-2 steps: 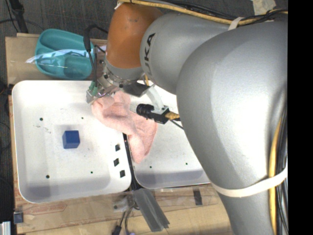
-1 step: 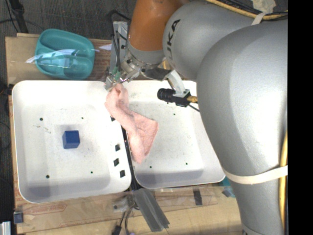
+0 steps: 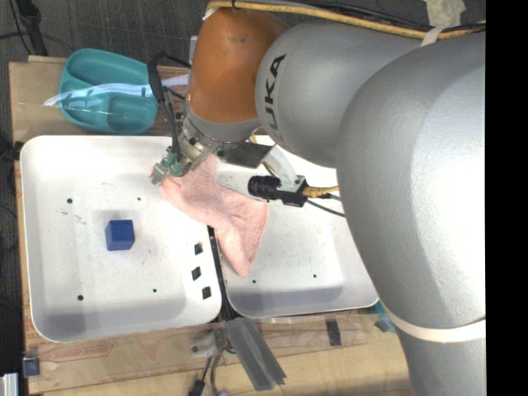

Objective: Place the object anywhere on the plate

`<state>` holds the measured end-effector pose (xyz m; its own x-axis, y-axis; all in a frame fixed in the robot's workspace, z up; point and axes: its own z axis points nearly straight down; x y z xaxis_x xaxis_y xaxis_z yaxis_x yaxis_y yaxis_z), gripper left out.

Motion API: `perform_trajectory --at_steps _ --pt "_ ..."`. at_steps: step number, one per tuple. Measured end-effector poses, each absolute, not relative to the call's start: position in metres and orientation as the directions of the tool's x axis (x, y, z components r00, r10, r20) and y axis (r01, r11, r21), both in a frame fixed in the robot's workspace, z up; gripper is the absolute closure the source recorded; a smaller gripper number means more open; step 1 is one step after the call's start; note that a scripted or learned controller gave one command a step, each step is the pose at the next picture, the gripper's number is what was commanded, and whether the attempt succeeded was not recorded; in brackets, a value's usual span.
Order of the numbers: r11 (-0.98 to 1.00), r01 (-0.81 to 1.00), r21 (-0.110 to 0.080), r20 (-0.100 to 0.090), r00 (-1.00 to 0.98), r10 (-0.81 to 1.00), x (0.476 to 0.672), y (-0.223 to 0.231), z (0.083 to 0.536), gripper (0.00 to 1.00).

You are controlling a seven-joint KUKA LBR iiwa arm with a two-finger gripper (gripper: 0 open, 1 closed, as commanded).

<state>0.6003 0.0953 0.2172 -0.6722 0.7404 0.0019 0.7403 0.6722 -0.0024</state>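
While the claw (image 3: 169,165) grips the pink cloth (image 3: 223,213) at mid-frame — carrying step, seemingly — it next needs a plate to release over.

One fixed camera looks down at a slant on the bench, taking in both white bins, left (image 3: 49,221) and right (image 3: 330,287). The arm (image 3: 396,139) enters from the right, close under the lens, and covers much of the right bin.
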Motion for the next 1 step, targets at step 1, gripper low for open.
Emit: perform_trajectory --at_steps 1 --pt "0.6 0.8 0.01 -0.005 -0.6 0.8 0.5813 0.1273 0.11 1.0"
